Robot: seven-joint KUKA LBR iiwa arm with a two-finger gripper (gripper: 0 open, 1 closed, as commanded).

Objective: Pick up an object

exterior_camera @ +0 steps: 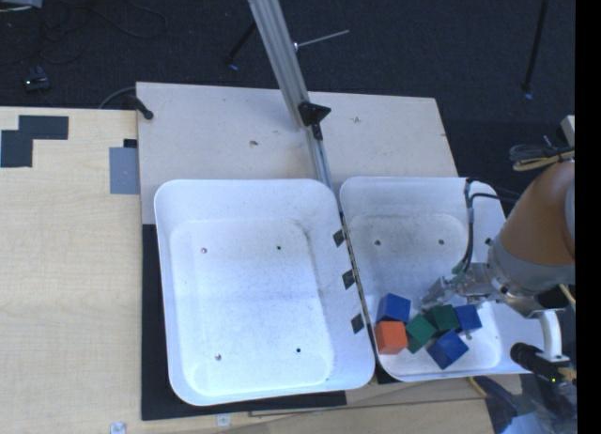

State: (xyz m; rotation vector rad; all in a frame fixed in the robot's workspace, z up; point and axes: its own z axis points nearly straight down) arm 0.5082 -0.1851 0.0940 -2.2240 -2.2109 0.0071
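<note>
arm: grey kuka arm [540, 235] with an orange band, reaching in from the right over the right bin's near right part.
gripper: gripper [453, 293] low in the right bin [404, 207], just above the cluster of blocks; how far it is open, and whether it has hold of anything, cannot be told.
blocks: clustered in the near part of the right bin. blue cube [394, 308] at the cluster's left, orange cube [391, 336] just in front of it, two green blocks [430, 325] beside them under the gripper, a blue block [448, 349] nearest the front rim, another blue block [469, 317] at the right.
left bin: white left bin [246, 291], side by side with the right one.
post: slanted aluminium rail [282, 56] behind the bins.
</note>
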